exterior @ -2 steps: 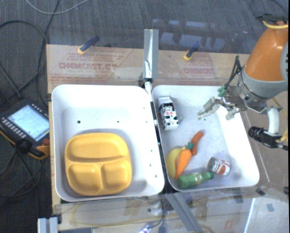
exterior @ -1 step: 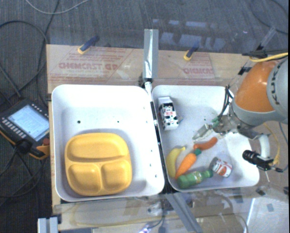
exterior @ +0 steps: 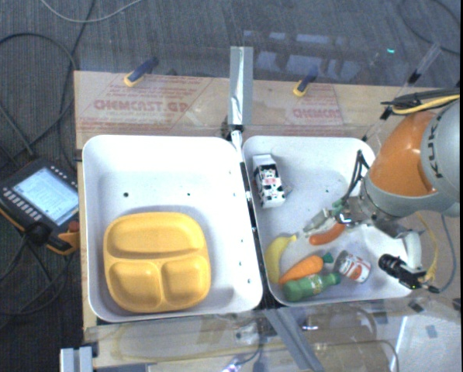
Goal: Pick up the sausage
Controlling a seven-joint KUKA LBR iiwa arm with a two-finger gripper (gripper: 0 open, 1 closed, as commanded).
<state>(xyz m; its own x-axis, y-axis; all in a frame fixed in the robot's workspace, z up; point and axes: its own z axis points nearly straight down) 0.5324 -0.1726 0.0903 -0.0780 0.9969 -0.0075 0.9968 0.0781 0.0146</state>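
My gripper (exterior: 328, 223) is low in the right bin (exterior: 316, 149), a little right of its middle, and my fingers are closed around the sausage (exterior: 326, 234), a small red-orange piece that sits between the tips, its right end under my wrist. My arm (exterior: 405, 169) comes in over the right rim and covers that side of the bin. The room around me is tight toward the near wall: one carrot (exterior: 302, 268) lies just below the sausage, one banana (exterior: 275, 256) curves to its left near the divider, one green vegetable (exterior: 312, 286) lies along the near rim, and one small can (exterior: 354, 268) stands just beside the carrot on the right. Toward the far wall there is more free floor; one small white carton (exterior: 267, 181) lies there close to the divider, well apart from my fingers. The left bin (exterior: 161, 149) holds one yellow tray (exterior: 158, 260) with three compartments, in its near half, and the far half of that floor is bare white.
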